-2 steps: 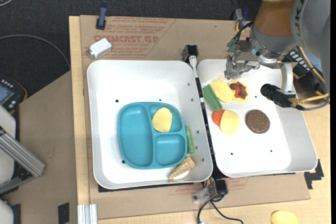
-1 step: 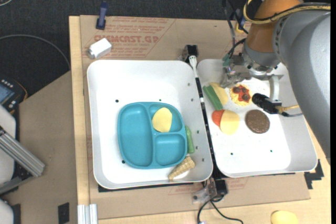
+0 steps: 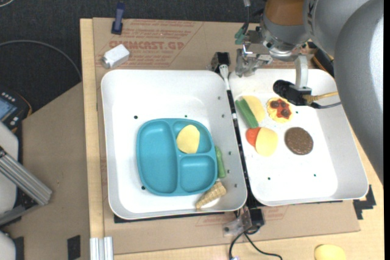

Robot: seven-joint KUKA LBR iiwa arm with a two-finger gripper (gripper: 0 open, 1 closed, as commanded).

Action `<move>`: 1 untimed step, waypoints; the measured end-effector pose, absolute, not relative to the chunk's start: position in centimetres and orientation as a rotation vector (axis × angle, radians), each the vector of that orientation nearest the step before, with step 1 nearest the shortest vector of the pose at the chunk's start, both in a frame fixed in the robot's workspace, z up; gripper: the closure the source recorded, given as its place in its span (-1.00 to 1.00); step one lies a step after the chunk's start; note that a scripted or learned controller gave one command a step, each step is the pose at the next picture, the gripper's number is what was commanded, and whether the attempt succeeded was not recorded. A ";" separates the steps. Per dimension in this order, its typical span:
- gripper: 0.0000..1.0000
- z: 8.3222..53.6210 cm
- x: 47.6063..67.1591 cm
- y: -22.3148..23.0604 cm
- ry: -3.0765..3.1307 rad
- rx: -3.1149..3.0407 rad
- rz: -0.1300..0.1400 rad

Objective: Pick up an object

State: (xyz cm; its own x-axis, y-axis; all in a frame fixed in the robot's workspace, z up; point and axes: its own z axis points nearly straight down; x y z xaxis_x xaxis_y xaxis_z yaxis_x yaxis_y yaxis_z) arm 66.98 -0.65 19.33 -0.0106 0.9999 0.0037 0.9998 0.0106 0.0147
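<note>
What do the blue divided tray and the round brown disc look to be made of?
Blue divided tray: likely moulded plastic, smooth with a soft sheen and rounded compartment walls. Round brown disc: matte and speckled, probably a plastic toy cookie or patty; too small to be sure.

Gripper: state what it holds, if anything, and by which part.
Cannot be told. The gripper sits above the far edge of the right bin, with the toy food lying apart from it; no object visibly sits in it.
</note>
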 end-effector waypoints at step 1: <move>1.00 15.1 66.5 11.3 2.239 2.213 0.003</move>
